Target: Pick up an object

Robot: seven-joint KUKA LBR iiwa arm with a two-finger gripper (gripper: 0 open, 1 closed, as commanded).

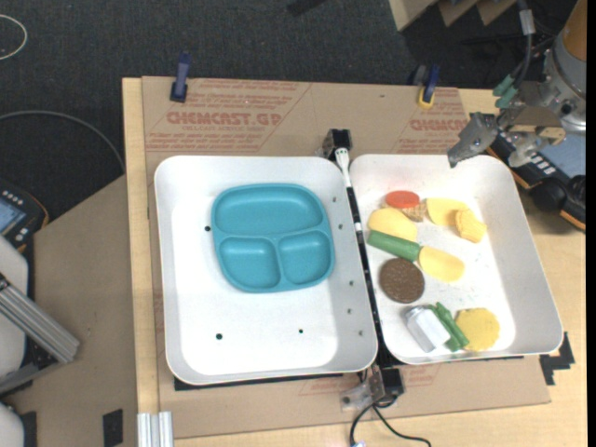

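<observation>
Pincer (468, 145): above right bin's (531, 250) far rim, grip state indiscernible. Toy foods crowd that bin. Left bin (182, 250): teal divided plate (272, 237), open margins.

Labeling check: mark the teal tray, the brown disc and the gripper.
teal tray (272, 214): camera view, ridge between its compartments.
brown disc (402, 279): camera view, centre of its top.
gripper (468, 145): camera view, at its fingertips.
</observation>
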